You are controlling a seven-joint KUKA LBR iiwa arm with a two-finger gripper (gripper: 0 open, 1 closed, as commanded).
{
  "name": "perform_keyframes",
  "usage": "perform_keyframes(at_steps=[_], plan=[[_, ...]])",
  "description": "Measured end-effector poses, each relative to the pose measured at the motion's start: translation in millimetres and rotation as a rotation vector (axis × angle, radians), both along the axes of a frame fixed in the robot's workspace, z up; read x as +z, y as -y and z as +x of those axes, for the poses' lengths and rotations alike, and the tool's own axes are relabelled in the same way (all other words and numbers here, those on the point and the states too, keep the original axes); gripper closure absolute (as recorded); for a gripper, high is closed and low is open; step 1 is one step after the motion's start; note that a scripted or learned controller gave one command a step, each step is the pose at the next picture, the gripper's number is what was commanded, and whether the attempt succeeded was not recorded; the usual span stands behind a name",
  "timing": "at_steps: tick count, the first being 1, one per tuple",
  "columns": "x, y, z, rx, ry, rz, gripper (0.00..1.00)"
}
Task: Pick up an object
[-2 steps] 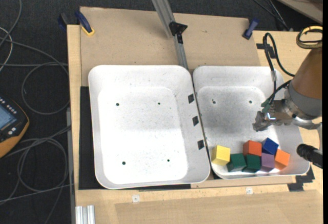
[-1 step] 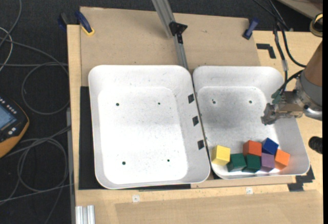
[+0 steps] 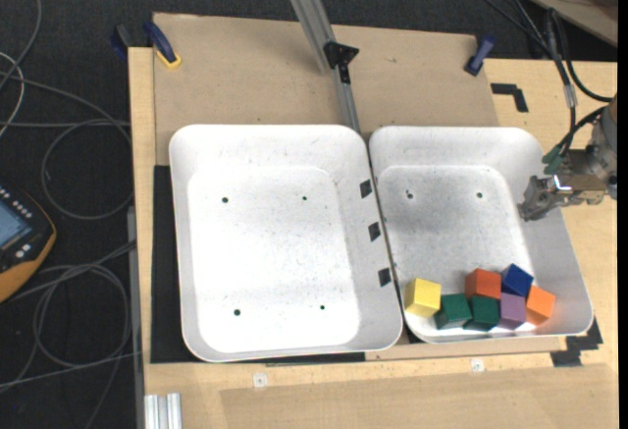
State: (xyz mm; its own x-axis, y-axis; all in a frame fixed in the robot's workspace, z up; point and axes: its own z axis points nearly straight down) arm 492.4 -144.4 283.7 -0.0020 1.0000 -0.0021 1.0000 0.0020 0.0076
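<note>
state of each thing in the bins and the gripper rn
gripper: over the right bin's right rim, apart from the blocks
right bin: blocks clustered in its near corner
yellow block: left end of the cluster
blue block: tilted, on top of the cluster
left bin: flat on the bench

The arm enters from the right edge of the camera view, with little more than its wrist end showing. The gripper (image 3: 538, 202) sits at the far right, at about mid-height of the frame, pointing leftward and slightly down. Its metallic grey fingertip end is the leftmost part of the robot. Behind it, toward the right, the wrist body appears as a pale block with small green and dark fittings, and thin cables loop up from it. Nothing shows between the fingers. Their spacing is too small and blurred to read.
</note>
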Motion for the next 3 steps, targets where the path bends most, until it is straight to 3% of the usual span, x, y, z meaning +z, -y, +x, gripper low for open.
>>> perform_keyframes(at_steps=[1, 3], plan=[[2.9, -55.3, 5.2, 0.006, -0.005, 0.004, 1.00], [-28.7, -159.7, 10.2, 0.004, -0.011, 0.005, 1.00]])
